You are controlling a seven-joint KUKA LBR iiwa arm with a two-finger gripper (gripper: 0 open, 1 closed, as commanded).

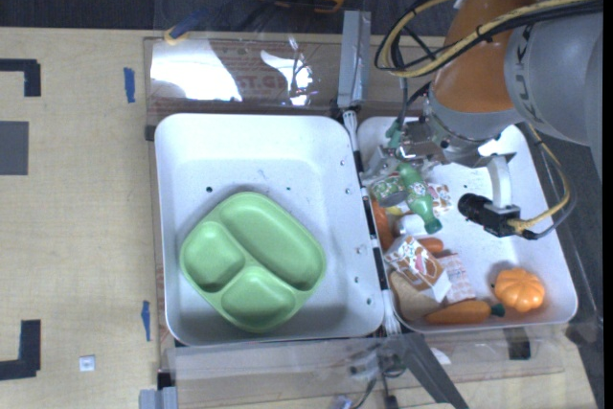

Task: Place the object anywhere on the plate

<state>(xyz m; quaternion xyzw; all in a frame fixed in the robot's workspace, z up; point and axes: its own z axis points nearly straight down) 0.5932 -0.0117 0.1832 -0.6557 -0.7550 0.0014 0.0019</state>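
Note:
A green plate (251, 259) with three compartments lies in the left bin (192, 144), and nothing rests on it. The arm reaches in from the right and hangs over the right bin (556, 254). My gripper (404, 148) is low at that bin's far left corner, just above a pile of toy food. Right under and in front of it lie a green bottle (422, 202) and some colourful packets (388, 187). I see nothing lifted out of the pile.
In the right bin a small carton (419, 265), a carrot (460, 311) and an orange pumpkin (519, 290) lie toward the front. A black cable connector (487, 213) hangs off the arm. A raised divider (369, 225) separates the two bins.

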